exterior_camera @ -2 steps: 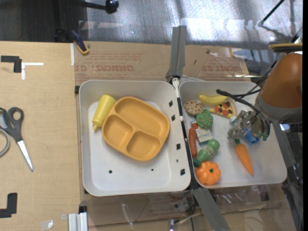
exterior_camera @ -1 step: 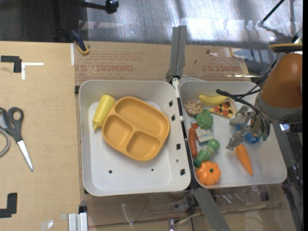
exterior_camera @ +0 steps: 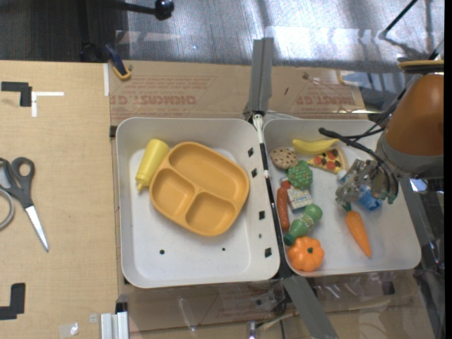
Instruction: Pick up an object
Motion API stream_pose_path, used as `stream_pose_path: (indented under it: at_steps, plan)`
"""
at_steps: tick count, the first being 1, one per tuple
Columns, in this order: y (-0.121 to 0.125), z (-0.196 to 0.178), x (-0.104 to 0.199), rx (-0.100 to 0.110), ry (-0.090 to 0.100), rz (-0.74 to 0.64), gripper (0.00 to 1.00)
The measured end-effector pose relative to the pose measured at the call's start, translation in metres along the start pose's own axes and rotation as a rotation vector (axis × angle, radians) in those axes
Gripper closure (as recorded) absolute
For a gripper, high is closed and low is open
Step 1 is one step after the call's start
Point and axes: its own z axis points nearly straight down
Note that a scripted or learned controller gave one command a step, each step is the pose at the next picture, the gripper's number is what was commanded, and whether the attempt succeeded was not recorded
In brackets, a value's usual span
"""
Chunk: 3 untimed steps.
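My gripper (exterior_camera: 359, 183) hangs low over the right side of the right bin (exterior_camera: 395, 256), below the orange-banded wrist. A small blue thing (exterior_camera: 370, 201) shows right at its lower edge; whether it is held is unclear. An orange carrot (exterior_camera: 359, 233) lies just in front of the gripper. To its left lie a pizza slice (exterior_camera: 327, 161), a banana (exterior_camera: 316, 145), a cookie (exterior_camera: 282, 157), a green broccoli (exterior_camera: 300, 174), a red sausage (exterior_camera: 282, 207), a small box (exterior_camera: 300, 198), a green pepper (exterior_camera: 305, 221) and an orange pumpkin (exterior_camera: 306, 253).
The left bin (exterior_camera: 134, 260) holds an orange divided plate (exterior_camera: 200, 187) and a yellow bottle (exterior_camera: 150, 162) at its left. Scissors (exterior_camera: 25, 196) lie on the bench at far left. A ridge (exterior_camera: 265, 189) separates the two bins.
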Motion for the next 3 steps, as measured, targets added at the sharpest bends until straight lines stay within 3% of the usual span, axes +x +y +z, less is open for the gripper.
stream_pose_path:
  at_steps: [1, 2, 3]
  plan:
    - [0.0002, 0.0001, 0.0001, 0.000, 0.000, 0.000, 0.00]
    - [0.0005, -0.0094, -0.0013, 0.000, -0.004, -0.002, 1.00]
    - [0.0006, -0.0093, -0.0013, 0.000, -0.004, -0.002, 0.00]
